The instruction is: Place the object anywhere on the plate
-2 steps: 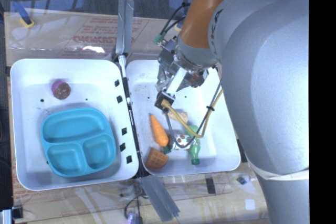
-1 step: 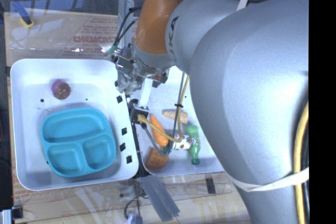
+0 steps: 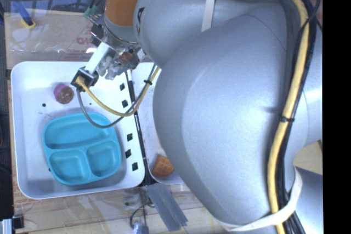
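Lying near the top of the left bin [image 3: 21, 118], the purplish round object [image 3: 64, 93] sits just beyond the blue plate [image 3: 82, 153] (apart from it, not on it). The tool [image 3: 116, 62] hangs right of the object and slightly higher in the frame. Whether it is open or holding anything I cannot tell.

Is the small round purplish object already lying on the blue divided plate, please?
No, the small round purplish object lies on the white bin floor, beside the blue divided plate.

Two bins [image 3: 22, 118], one plate [image 3: 82, 152], two small objects [image 3: 64, 93] [image 3: 162, 165].
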You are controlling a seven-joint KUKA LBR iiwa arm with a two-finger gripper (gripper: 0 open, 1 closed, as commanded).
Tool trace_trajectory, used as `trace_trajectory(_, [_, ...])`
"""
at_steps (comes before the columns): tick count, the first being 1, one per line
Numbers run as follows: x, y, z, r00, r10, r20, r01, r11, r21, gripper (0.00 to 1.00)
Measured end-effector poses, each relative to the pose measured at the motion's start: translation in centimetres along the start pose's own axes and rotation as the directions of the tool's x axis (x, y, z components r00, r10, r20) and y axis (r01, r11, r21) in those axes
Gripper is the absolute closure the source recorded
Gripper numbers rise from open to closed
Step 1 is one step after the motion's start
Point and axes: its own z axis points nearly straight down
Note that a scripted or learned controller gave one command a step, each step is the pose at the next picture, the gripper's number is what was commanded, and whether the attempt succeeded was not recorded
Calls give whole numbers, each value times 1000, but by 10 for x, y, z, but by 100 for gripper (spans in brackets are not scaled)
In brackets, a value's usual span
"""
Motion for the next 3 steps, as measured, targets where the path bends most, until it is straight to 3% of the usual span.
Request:
trace_trajectory(1, [0, 0, 0, 1000, 0, 1, 0, 1000, 0, 0])
trace_trajectory(2, [-7, -39, 105, 986, 164, 5, -164, 986, 4, 0])
trace_trajectory(3, [-9, 28, 57, 992, 128, 0, -128, 992, 1, 0])
